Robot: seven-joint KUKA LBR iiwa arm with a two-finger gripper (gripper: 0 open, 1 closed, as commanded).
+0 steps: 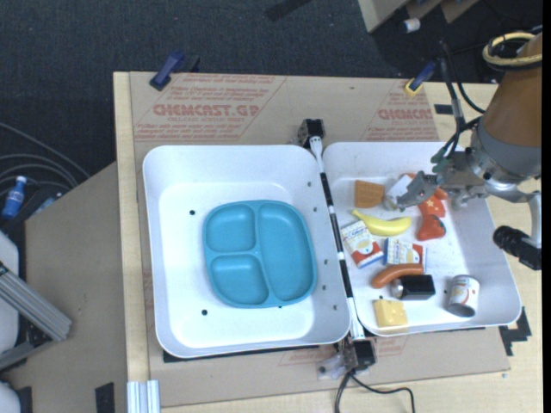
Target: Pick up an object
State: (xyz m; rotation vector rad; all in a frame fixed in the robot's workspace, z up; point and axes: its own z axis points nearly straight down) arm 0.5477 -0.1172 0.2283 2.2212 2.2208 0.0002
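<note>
A divided plate (pixel 258 253) lies in the left bin (pixel 172 179).

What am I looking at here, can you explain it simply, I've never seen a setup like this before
This is one picture from a camera fixed above a workbench, looking down at a slant. The grey machine with the orange band entering from the right is a robot arm; its two-finger gripper is its hand. A program steers it to pick things up.

Two shallow white bins sit side by side. The left bin holds a blue divided plate. The right bin holds toy food and small items: a banana, a sausage, a cheese wedge, an orange wedge, a small can, a black block and some small cartons.

The gripper hovers low over the right bin's upper part. Whether it grips anything cannot be seen.
</note>
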